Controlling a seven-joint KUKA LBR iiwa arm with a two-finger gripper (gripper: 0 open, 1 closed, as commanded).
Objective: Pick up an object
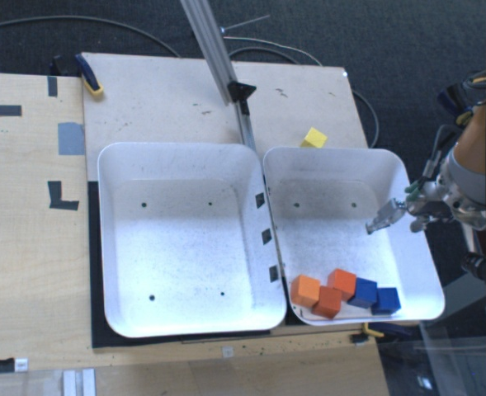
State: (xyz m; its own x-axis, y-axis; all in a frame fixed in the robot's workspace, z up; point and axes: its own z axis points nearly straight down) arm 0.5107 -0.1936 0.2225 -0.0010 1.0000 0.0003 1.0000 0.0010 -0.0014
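Two bins sit side by side on the counter, the left bin touching the right bin along their shared wall. In the right bin, a cluster of blocks lies huddled at the six o'clock end, pieces touching one another. A lone block rests on the counter just beyond the right bin's twelve o'clock rim. The tool hangs over the right bin's three o'clock side, well apart from the cluster. A clamp lies at the counter's eleven o'clock corner.
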